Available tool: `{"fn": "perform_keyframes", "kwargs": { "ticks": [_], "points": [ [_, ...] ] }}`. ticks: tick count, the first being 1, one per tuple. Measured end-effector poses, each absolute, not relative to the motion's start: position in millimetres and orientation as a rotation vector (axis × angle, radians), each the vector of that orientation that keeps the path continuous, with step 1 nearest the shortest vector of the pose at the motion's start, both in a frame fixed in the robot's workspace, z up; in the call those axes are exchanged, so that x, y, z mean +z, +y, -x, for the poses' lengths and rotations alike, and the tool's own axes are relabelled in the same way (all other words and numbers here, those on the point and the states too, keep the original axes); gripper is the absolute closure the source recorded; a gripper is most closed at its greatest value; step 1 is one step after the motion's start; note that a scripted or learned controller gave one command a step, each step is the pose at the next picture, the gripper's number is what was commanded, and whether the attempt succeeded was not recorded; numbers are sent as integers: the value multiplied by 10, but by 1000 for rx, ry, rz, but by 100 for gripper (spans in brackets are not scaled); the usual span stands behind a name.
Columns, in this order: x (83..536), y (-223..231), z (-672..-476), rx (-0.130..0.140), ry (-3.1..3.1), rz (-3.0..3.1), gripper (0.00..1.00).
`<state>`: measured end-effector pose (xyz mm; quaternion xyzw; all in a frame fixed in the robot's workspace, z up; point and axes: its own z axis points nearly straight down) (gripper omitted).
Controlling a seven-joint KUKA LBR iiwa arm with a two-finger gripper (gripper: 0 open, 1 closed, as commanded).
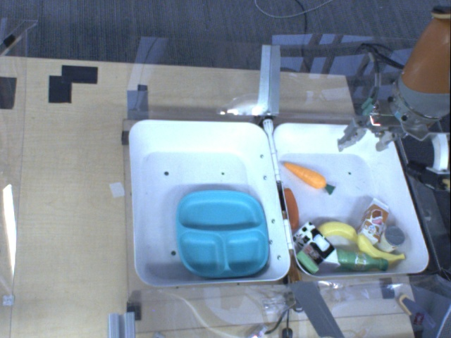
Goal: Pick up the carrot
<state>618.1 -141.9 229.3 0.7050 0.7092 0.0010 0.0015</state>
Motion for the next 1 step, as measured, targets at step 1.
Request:
{"fn": "perform_keyframes", "kwargs": {
  "ticks": [1],
  "points": [
    [1265, -941, -6043, 0, 2303, -2137, 0]
  ]
}}
